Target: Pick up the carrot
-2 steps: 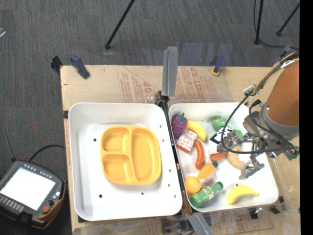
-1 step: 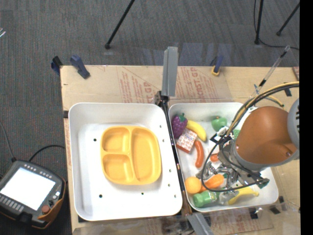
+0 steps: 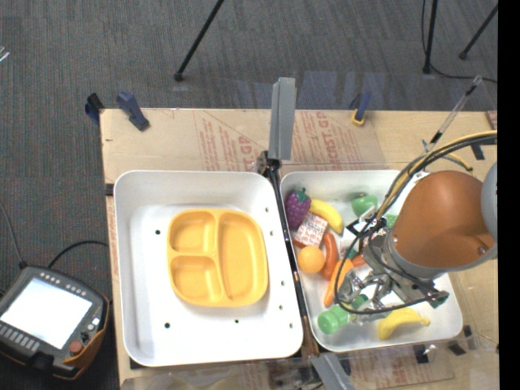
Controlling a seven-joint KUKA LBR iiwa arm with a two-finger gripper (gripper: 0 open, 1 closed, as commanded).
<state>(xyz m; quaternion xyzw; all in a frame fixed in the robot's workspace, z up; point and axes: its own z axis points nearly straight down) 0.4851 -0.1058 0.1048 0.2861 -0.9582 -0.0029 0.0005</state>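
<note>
Nearest the front wall of the right bin [image 3: 455,331], a green bottle [image 3: 333,322] and a yellow banana [image 3: 404,323] lie just beside the gripper [image 3: 361,289]. A descent or closing here could catch either by mistake. The carrot [image 3: 335,285] lies slanted just to the gripper's left, partly under it, with an orange [image 3: 309,259] and a reddish stick-shaped toy [image 3: 330,253] crowding its far end. A grasp near its thin tip could slip off, or nudge it against those neighbours. Farther back sit a red-and-white packet [image 3: 310,230], a second banana [image 3: 325,214] and purple grapes [image 3: 296,208]. The arm [image 3: 439,218] reaches in from the right, wrist pointing down low over the bin's front half. I cannot tell whether the gripper is spread or closed, or whether it holds anything.
</note>
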